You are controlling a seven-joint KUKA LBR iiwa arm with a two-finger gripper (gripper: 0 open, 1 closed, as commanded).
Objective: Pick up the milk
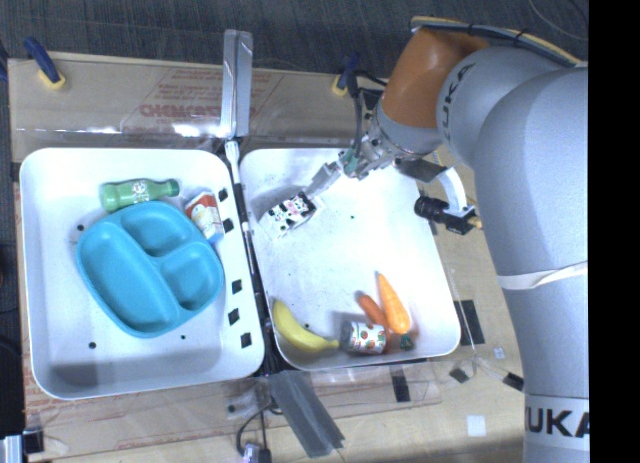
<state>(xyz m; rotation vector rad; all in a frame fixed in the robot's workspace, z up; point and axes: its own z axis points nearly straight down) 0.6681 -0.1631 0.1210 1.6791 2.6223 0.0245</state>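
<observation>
Arm writing: "KUKA", lower right.
Milk (291, 212): black-and-white carton, right bin (440, 281), near its upper left corner.
Gripper (312, 191): clamped on the carton.

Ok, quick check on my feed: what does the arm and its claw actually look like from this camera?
The arm is bulky, rounded and light grey, with an orange band above the wrist and black "KUKA" lettering low on its body. A black knob-like fitting juts from its side. The claw is slim, metallic grey with small greenish parts near its base. Thin dark cables run behind it.
</observation>
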